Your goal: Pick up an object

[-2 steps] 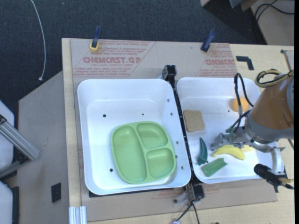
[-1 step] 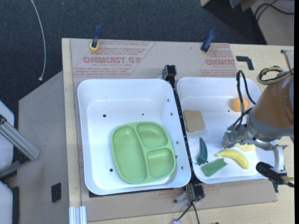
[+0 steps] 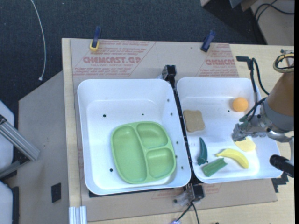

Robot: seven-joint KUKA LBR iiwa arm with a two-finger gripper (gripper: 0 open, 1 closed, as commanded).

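The right bin [image 3: 219,84] holds several small items. An orange ball [image 3: 240,104] lies near its back right, and a tan slice of bread [image 3: 194,120] near its left wall. A dark green pepper [image 3: 202,150], a lighter green piece [image 3: 214,166] and a yellow banana [image 3: 235,157] lie towards the front. A pale yellow piece [image 3: 246,146] sits at the right. My gripper [image 3: 243,133] hangs low over the right side of this bin, just behind the pale yellow piece and in front of the orange ball. The grey wrist hides its tips.
The left bin [image 3: 93,97] holds a green divided plate [image 3: 142,150]. A black clamp [image 3: 169,72] sits at the back between the bins. Blue clips [image 3: 208,40] pin the cardboard at the bench's back edge. Cables run down beside the arm at the right.
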